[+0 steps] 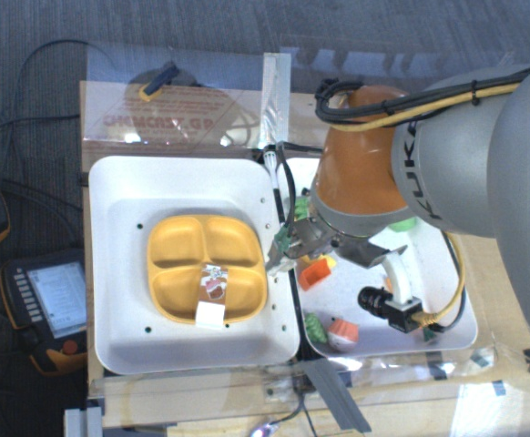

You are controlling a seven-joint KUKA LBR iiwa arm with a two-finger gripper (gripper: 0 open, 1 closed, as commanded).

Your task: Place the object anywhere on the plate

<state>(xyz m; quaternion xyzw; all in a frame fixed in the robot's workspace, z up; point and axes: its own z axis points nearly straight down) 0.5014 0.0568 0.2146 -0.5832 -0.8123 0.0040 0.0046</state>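
A grey arm (447, 153) with an orange band reaches in from the right over two white bins set side by side on the surface. The left bin (119, 198) holds one yellow plate (206, 267) with four compartments; a small packet (213, 289) with a white tag already lies across the plate's near compartments, toward the surface's front edge. The gripper (292, 248) hangs low at the right bin's (447, 330) left wall, just beside the divider between the bins. An orange block (313, 272) sits right under the wrist, but whether the jaws grip it or stand released cannot be told, since the wrist hides them. Judging by this, the pick is in hand: the grasp is being made or tested. The next move would call for a clean lift over the divider, then travel left to the plate. Also in the right bin: one green-and-red item (333, 332) near the front edge and one pale green piece (402, 227) behind the wrist.
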